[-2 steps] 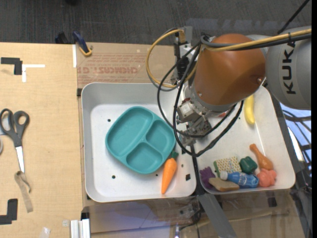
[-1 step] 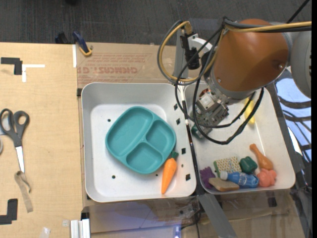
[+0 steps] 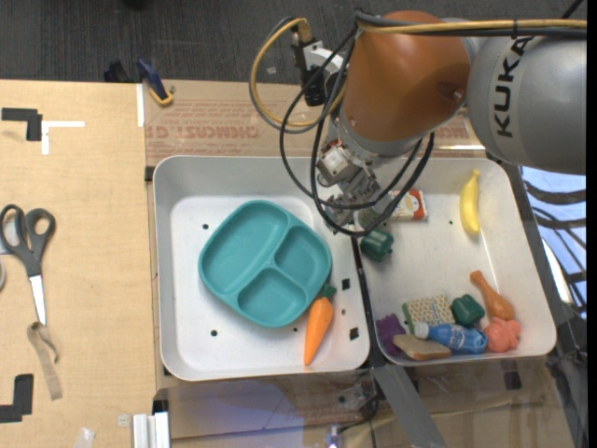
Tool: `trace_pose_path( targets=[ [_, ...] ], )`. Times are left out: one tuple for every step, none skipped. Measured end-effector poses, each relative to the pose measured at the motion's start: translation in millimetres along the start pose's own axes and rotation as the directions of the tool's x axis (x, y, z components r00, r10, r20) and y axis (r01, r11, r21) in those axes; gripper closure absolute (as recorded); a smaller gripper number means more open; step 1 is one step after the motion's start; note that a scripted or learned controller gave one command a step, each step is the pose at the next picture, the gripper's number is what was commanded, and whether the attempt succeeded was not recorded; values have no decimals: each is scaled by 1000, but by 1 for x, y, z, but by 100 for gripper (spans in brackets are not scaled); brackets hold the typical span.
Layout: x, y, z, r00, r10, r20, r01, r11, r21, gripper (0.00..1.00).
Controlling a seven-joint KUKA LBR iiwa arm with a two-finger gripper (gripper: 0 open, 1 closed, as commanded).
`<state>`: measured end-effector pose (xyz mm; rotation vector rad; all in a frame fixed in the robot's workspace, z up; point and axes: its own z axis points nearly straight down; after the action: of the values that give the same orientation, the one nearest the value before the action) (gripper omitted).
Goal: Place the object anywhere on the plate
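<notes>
A teal plate (image 3: 252,245) with three compartments lies in the left bin (image 3: 177,278). An orange carrot (image 3: 317,329) rests against the plate's lower right edge. My gripper (image 3: 358,217) hangs over the divide between the two bins, just right of the plate, largely hidden under the orange wrist. A small dark green object (image 3: 378,243) sits right below the gripper tip at the left side of the right bin (image 3: 532,250). I cannot tell whether the gripper holds it or it lies on the bin floor.
The right bin also holds a yellow banana (image 3: 470,203), a white and red carton (image 3: 409,206), and a pile of several toy foods (image 3: 457,325) in its near corner. Scissors (image 3: 28,241) lie on the bench at the left.
</notes>
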<state>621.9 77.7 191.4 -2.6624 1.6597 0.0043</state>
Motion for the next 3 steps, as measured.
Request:
trace_pose_path(
  targets=[
    [59, 26, -96, 990, -138, -1, 138, 990, 1, 100],
    [61, -12, -152, 992, -129, -1, 129, 992, 1, 100],
    [34, -25, -229, 978, -210, -1, 210, 978, 2, 100]
  ],
)
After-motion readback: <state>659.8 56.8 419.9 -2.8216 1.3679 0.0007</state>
